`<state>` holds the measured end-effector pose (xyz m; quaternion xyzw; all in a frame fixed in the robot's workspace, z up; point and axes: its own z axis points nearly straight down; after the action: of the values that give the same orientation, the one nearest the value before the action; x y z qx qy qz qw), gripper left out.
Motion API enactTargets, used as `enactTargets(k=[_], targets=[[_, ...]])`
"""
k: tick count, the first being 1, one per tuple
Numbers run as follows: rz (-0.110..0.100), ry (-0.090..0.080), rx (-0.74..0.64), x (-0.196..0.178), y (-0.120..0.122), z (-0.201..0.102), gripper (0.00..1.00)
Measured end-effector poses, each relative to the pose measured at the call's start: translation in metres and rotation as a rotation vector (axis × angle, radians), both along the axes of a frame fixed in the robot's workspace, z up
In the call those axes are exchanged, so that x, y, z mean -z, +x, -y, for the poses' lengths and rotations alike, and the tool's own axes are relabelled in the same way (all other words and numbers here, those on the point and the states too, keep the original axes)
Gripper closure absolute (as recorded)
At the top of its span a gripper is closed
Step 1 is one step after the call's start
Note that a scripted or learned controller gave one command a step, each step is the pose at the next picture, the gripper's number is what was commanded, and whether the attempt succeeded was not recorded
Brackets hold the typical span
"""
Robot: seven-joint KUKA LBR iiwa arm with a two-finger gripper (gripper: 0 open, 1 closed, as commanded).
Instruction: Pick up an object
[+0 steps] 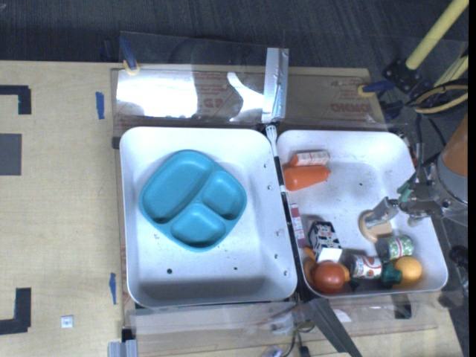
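A: Where is the gripper [385,213]?

B: Low over the right bin [349,146], near its right edge, just above a tan roll-shaped item [372,225]. Whether its jaws are apart or together cannot be told.

A: And the objects?

B: An orange carrot-like piece [305,175] and a small packet [309,158] lie near the bin's far-left corner. Along the near edge sit a red tomato [329,276], a yellow fruit [408,268] and 1 small can [399,247].

A: The left bin [149,274]?

B: It holds 1 blue 3-compartment plate [193,198] at its centre.
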<state>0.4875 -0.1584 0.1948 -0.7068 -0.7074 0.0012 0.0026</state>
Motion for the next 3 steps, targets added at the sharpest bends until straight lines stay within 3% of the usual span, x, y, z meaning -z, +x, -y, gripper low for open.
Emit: enactTargets(k=[1, 2, 3], targets=[[0.002, 0.007, -0.23, 0.084, 0.052, 0.06, 0.0], [0.011, -0.005, -0.179, 0.108, 0.025, 0.022, 0.0], [0.014, -0.006, -0.177, 0.099, 0.026, 0.024, 1.0]])
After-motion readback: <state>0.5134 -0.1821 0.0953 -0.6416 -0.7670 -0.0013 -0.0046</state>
